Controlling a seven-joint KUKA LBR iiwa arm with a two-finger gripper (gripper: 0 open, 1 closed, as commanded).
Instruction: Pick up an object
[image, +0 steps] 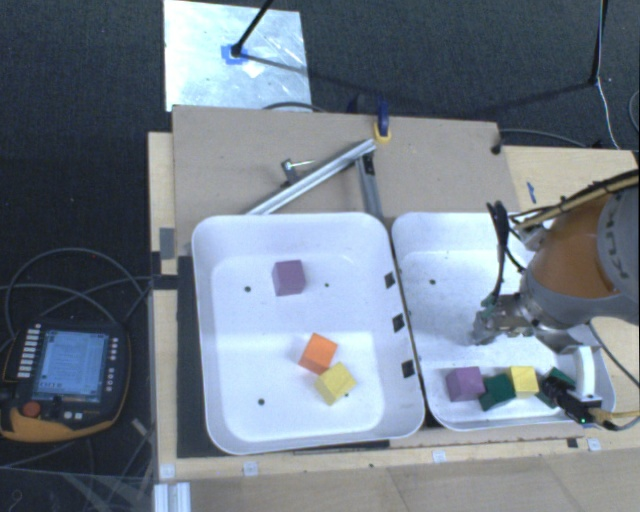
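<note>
In the right bin (440, 250), my gripper (493, 328) hangs low over the white floor, just above and right of a purple cube (464, 383). A dark green block (496, 391) and a small yellow cube (524, 379) lie beside that cube along the bin's front wall. Nothing shows in the gripper. The left bin (230, 245) holds a purple cube (289, 277) near its back, with an orange cube (319, 352) and a yellow cube (336, 383) close together near its front.
The grey arm with its orange band (580, 255) covers the right bin's right side. A metal bar (315, 177) lies on the cardboard behind the bins. A teach pendant (65, 375) rests on the floor at left.
</note>
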